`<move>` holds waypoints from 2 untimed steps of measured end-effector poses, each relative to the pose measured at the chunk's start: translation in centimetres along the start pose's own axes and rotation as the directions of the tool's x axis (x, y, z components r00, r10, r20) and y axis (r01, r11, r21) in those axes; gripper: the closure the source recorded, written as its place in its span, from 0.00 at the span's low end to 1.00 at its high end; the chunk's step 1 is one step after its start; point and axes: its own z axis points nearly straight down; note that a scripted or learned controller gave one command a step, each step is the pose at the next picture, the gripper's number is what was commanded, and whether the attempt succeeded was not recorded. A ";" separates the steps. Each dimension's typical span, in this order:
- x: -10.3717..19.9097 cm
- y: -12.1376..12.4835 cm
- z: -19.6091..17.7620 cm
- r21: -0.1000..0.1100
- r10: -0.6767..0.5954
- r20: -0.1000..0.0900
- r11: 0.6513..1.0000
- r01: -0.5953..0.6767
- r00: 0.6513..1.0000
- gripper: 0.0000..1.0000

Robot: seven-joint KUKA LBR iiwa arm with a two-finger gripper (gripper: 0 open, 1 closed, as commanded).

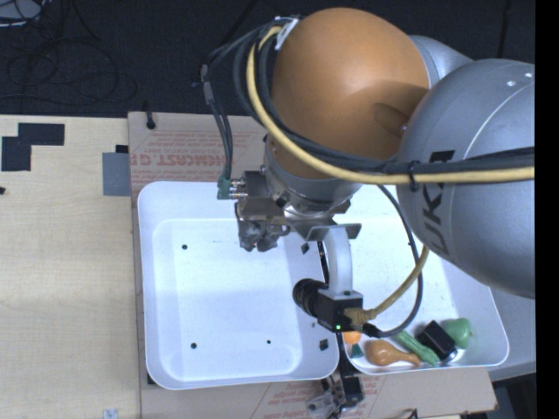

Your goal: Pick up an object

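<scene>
Hanging over the upper right part of the left bin (218, 321), near frame centre: claw (257, 232), dark metal; whether it is released or clenched cannot be told from this angle. Above it: orange band (349, 77) and grey arm (489, 173), filling the upper right of the frame.

Right bin (472, 308), lower right corner, a close cluster of items:
- tan pear-shaped piece (389, 352), lying flat;
- green stick (417, 347), just beside it;
- black block (437, 339), touching the stick;
- green lump (456, 329), farthest right.

Under both bins: cardboard sheet (175, 151) with red print. Left of frame: pale wooden bench (61, 260).
</scene>
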 end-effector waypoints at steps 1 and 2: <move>-0.4 -0.7 -4.8 -0.007 0.008 -0.004 1.000 -0.008 1.000 1.00; 2.1 3.1 4.2 0.005 0.008 0.002 1.000 -0.008 1.000 1.00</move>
